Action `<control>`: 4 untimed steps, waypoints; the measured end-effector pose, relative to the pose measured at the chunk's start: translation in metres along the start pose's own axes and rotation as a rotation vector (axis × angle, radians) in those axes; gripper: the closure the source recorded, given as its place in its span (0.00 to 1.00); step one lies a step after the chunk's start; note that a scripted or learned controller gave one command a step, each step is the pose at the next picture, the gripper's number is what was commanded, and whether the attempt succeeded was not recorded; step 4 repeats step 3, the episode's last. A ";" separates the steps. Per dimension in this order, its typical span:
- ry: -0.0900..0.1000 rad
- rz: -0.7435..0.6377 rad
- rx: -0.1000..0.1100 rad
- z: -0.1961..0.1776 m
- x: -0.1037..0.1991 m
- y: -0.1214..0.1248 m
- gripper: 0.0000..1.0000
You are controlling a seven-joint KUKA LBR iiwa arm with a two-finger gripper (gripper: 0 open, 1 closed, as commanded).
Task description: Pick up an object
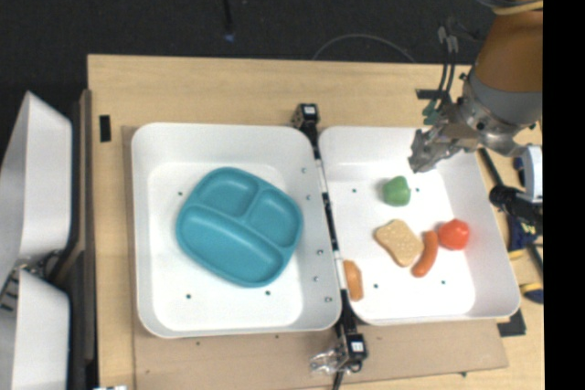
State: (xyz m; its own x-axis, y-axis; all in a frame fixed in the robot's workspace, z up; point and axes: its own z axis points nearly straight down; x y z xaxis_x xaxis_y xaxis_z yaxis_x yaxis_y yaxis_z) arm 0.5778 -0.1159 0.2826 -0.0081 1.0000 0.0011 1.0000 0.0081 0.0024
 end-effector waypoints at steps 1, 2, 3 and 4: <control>0.000 0.001 0.002 0.000 0.052 0.003 1.00; 0.000 0.001 0.003 0.002 0.108 0.003 1.00; -0.002 0.002 0.002 0.013 0.166 -0.009 1.00; -0.002 0.002 0.002 0.013 0.166 -0.009 1.00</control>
